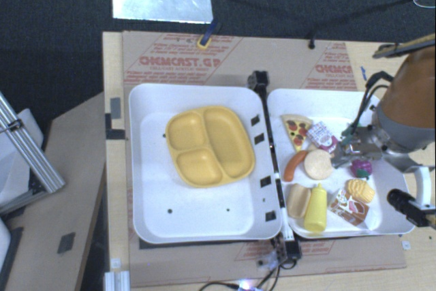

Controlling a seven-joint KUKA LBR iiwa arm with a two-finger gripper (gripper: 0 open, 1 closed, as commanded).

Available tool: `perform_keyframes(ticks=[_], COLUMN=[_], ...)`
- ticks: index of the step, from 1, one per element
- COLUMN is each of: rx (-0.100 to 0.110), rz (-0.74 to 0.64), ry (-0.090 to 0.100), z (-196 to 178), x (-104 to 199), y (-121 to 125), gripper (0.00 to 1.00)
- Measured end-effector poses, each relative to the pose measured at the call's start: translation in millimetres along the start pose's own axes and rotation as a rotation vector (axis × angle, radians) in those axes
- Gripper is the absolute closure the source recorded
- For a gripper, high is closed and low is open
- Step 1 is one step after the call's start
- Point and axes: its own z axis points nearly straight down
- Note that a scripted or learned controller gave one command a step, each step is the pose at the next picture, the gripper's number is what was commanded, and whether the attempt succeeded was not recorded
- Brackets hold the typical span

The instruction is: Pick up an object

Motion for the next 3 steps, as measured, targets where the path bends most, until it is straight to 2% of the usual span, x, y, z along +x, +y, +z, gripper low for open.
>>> perform_keyframes(ticks=[1,3], rx=[0.0,0.0], rz=[-0.001,-0.003], ry=[0.001,0.002], z=[3,6], x=[44,153], y=[-3,3], gripper=[1.0,1.0])
